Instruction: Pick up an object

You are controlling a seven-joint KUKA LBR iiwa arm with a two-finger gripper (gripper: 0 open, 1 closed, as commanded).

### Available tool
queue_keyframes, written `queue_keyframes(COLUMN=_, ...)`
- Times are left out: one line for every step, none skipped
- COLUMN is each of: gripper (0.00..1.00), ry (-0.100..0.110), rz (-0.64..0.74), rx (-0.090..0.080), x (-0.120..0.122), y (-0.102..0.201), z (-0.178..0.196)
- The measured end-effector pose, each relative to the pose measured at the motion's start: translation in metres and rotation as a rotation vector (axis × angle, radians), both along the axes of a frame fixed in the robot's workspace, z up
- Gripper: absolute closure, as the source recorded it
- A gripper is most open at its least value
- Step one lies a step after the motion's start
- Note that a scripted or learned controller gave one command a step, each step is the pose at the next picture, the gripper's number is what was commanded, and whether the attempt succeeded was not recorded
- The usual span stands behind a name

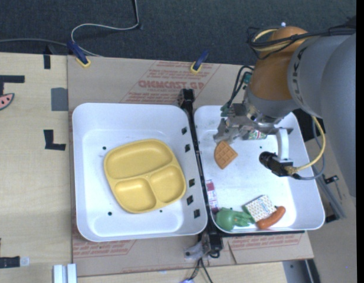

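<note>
just gripper (229, 135) above waffle (225, 155)

Grey arm (323, 69) enters from right (orange band above wrist), gripper (228, 132) pointing down-left.

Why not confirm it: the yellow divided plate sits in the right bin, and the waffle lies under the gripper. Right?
Wrong bin. The camera view shows the yellow divided plate in the left bin; the waffle does lie just under the gripper, in the right bin.
</note>
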State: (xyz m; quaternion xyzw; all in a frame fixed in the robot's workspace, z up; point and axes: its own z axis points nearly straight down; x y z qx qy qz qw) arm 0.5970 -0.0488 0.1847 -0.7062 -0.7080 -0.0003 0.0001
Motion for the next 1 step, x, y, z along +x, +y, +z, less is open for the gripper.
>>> queue_keyframes(gripper=1.0, ry=0.001, rz=0.001, rx=0.0, x=-0.0389, y=0.0632, z=0.0239)
